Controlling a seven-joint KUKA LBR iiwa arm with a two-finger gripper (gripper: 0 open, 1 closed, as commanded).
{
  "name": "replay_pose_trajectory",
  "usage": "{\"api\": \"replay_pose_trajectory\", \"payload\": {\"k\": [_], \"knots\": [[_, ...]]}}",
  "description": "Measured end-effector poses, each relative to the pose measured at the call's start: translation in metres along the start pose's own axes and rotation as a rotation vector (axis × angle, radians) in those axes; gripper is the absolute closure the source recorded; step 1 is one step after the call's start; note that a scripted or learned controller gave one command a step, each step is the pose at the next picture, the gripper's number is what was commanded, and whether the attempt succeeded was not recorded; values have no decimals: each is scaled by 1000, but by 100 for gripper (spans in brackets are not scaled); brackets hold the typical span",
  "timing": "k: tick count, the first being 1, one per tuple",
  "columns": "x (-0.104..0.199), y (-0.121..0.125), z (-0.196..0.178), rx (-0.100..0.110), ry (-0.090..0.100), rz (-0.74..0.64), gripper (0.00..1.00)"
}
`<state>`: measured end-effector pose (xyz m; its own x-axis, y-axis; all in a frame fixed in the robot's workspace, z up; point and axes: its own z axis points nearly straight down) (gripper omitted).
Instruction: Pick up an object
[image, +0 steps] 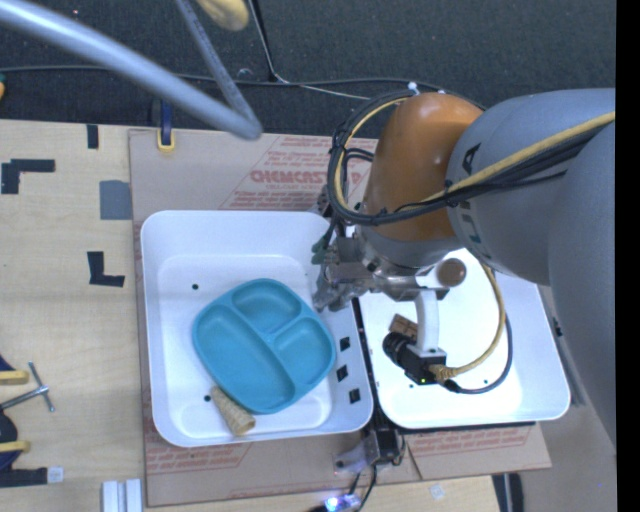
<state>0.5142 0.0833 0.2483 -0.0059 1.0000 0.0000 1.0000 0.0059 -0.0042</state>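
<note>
Partly arm-hidden end effector (330, 290) over plate (262, 343)

One fixed camera looks down at a slant on both bins (160, 300).

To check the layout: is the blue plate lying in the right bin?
No, the blue plate lies in the left bin, beside a small tan cone.
</note>
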Motion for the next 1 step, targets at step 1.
{"api": "replay_pose_trajectory", "payload": {"k": [1], "knots": [[-3,0,-1,-1,-1,4,0]]}}
